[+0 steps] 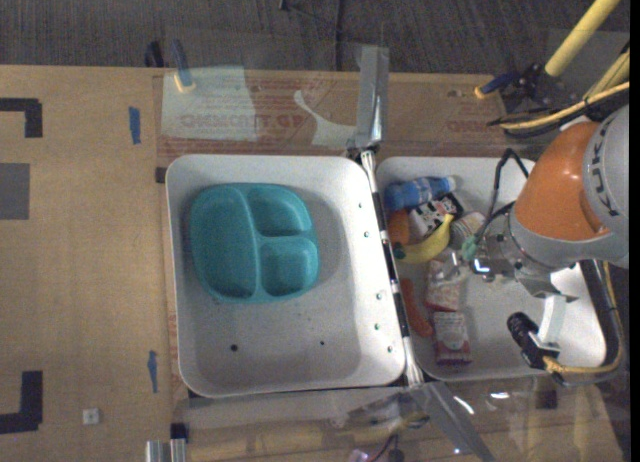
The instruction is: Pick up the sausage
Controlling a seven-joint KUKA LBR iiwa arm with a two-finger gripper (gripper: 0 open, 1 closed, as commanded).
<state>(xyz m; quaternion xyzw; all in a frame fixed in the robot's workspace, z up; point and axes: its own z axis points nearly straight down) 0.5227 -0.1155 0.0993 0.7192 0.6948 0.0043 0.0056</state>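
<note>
Lying along the left wall of the right bin (492,335), the sausage (414,310) is judged light, soft and slightly slick, and is best taken across its middle. Whether the gripper (472,255) is released or clenched cannot be told.

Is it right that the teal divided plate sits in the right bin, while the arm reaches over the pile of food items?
Not quite. The camera view shows the teal divided plate in the left bin, not the right one. The rest holds: the arm reaches over the pile of food items, which lies in the right bin.
</note>
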